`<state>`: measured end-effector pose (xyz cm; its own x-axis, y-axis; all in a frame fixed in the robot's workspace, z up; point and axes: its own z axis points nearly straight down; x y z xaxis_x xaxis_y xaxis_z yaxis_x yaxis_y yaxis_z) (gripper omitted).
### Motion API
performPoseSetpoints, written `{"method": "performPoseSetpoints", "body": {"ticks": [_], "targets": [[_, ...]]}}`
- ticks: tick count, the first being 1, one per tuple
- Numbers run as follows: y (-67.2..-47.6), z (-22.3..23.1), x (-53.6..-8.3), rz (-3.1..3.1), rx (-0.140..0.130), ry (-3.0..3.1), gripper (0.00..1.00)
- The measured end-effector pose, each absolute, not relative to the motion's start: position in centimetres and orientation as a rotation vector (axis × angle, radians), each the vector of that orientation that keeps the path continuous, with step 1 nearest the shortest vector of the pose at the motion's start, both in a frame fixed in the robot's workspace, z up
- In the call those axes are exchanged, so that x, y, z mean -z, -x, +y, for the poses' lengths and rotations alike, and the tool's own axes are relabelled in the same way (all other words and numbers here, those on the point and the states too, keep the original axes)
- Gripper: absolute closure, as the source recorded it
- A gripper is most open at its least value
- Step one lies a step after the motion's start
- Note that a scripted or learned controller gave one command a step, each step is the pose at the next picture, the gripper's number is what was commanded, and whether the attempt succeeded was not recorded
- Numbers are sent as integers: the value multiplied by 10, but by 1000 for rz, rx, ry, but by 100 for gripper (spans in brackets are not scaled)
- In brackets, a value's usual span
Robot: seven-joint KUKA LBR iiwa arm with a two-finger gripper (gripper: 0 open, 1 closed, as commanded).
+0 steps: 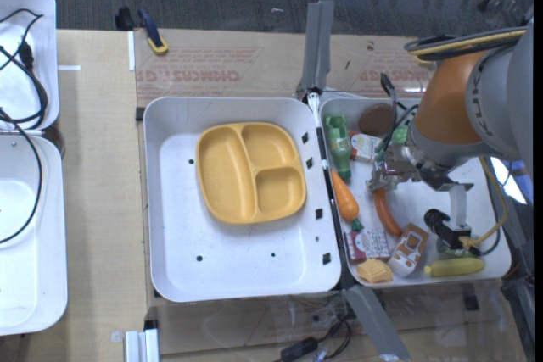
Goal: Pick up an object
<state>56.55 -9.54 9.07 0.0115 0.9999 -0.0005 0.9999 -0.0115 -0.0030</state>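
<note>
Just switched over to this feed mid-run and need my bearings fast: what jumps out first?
The yellow divided plate lies alone in the left bin, the biggest splash of colour. The grey arm with its orange band reaches in from the right, its gripper low over the right bin. That bin is crowded: a carrot, a green bottle, a sausage and a corn cob.

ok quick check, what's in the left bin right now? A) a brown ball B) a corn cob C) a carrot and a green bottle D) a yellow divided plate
D: the yellow divided plate lies alone on the floor of the left bin, while the carrot, green bottle and corn cob all sit in the right bin.
</note>
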Motion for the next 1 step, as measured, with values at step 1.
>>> {"method": "performPoseSetpoints", "body": {"ticks": [1], "targets": [[-549,-60,-191,-2203,-3,2239,100]]}}
